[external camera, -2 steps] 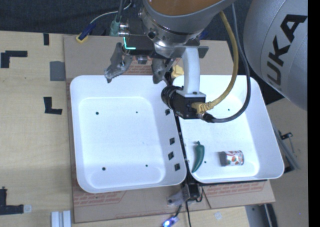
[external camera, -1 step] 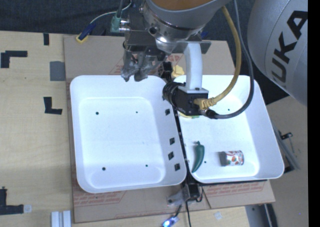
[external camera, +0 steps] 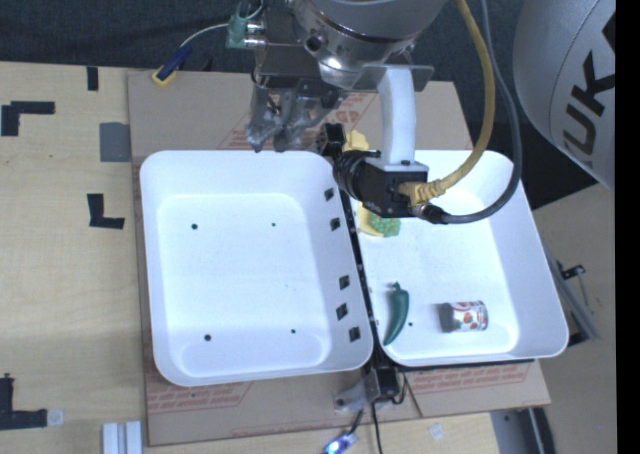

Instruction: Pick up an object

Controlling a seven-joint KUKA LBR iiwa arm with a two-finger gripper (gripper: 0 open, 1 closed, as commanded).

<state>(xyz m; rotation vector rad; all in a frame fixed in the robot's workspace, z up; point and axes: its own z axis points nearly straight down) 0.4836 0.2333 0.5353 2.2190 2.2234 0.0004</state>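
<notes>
Two toys, a green pepper (external camera: 397,310) and a small can (external camera: 463,316), are lying at lower right; your gripper (external camera: 275,127) is hanging far off at the top, and I cannot tell its grip, so it may be missing them.

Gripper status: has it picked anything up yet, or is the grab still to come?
Done: nothing looks picked. The green pepper and small can lie in the right bin, and a yellow-green item sits half hidden under the arm. In hand: the gripper hangs above the left bin's far rim, nothing visibly between its fingers. Left: descend, grasp, lift.

One fixed camera looks down at a slant (fairly near) on both white bins (external camera: 160,242).
</notes>
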